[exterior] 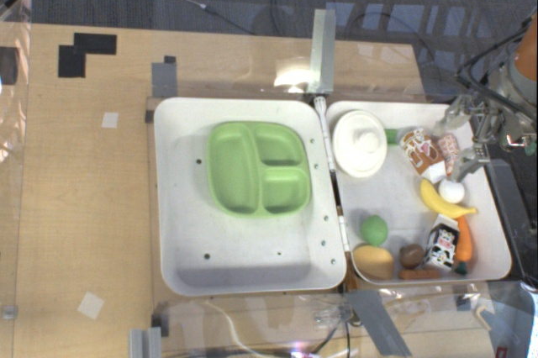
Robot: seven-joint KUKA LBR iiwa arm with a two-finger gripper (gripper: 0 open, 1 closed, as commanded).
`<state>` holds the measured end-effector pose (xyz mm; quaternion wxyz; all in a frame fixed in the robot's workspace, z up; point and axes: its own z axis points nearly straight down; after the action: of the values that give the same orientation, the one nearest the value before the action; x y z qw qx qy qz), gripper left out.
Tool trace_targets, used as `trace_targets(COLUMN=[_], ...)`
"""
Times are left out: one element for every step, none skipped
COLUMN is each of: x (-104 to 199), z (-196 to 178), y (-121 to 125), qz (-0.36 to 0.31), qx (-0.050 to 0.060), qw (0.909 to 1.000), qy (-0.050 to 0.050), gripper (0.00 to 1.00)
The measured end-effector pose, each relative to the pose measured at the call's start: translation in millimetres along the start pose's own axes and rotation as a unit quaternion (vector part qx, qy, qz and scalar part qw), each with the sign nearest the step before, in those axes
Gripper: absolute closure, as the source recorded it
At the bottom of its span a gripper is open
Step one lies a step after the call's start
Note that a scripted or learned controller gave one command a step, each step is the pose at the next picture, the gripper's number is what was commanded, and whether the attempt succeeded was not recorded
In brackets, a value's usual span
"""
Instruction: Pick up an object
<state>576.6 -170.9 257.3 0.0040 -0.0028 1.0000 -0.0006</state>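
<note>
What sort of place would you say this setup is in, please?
Probably a robotics lab's pick-and-place test bench: two white bins side by side on a taped wooden bench, toy food like a banana, and a gripper reaching in.

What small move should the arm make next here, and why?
Probably a short descent with a slight shift left. The two-finger gripper hangs at the right edge of the right white bin, just above the small white egg-shaped object and the yellow banana, with nothing visibly between its fingers. Those two items are the closest targets.
</note>
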Motion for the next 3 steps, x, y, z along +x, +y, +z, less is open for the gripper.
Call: trace_targets(x=[-32, -49, 2], z=[158, 169, 168], y=[-3, 18, 20], qz=[-0.117, -0.040, -0.039], qx=[0.001, 0.000, 0.000], qw=[0.9931, 0.9992, 0.9993], qy=[-0.003, -0.002, -0.002], gripper=[0.00, 0.00, 0.00])
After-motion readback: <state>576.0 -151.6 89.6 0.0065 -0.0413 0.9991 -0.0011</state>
